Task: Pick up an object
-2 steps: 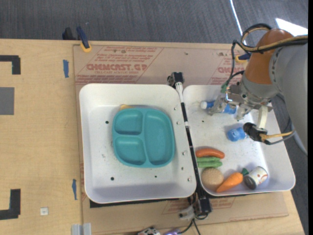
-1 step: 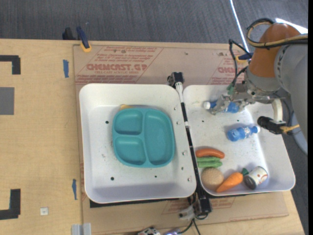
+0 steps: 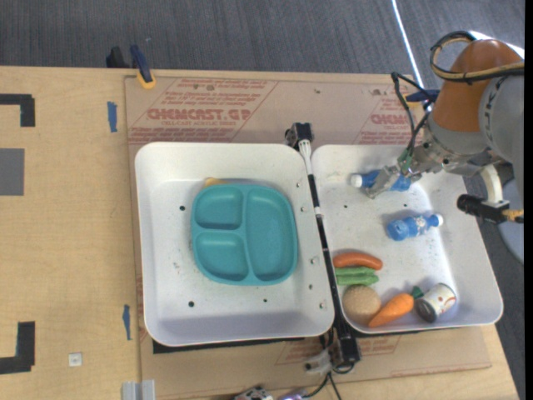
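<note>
At the near rim of the right bin (image 3: 491, 302) lie a carrot (image 3: 394, 308), a potato (image 3: 361, 302) and a can (image 3: 436, 300). You are at the approach: the gripper (image 3: 385, 182) sits low over the small blue bottle (image 3: 376, 179) at the far end. I cannot tell how the jaws stand; next, close and lift.

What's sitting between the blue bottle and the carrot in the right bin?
In the camera view, only bare white bin floor separates the blue bottle from the carrot; the orange chili lies off to the left.
</note>
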You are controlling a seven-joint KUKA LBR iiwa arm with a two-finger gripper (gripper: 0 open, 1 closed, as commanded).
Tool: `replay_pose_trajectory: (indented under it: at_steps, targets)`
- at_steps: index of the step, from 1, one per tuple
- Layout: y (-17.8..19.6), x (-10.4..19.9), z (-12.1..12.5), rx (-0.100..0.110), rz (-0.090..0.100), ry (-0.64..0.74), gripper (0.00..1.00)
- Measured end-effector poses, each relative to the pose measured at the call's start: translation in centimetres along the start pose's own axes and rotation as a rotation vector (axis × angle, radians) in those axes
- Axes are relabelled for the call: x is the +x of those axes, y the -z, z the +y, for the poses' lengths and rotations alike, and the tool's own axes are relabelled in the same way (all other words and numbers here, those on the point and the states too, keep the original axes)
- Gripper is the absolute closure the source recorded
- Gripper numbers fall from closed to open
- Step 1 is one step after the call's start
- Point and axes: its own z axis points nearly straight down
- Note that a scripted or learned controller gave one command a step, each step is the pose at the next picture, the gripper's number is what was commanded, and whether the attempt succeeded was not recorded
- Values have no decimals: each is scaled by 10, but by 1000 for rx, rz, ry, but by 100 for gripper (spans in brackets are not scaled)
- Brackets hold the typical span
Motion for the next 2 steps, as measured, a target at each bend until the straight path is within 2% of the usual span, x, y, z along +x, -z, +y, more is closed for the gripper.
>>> replay_pose_trajectory:
  at_steps: [1, 2]
  targets:
    - [0, 18, 4, 10, -4, -266, 0]
    - [10, 19, 4, 11, -4, -265, 100]
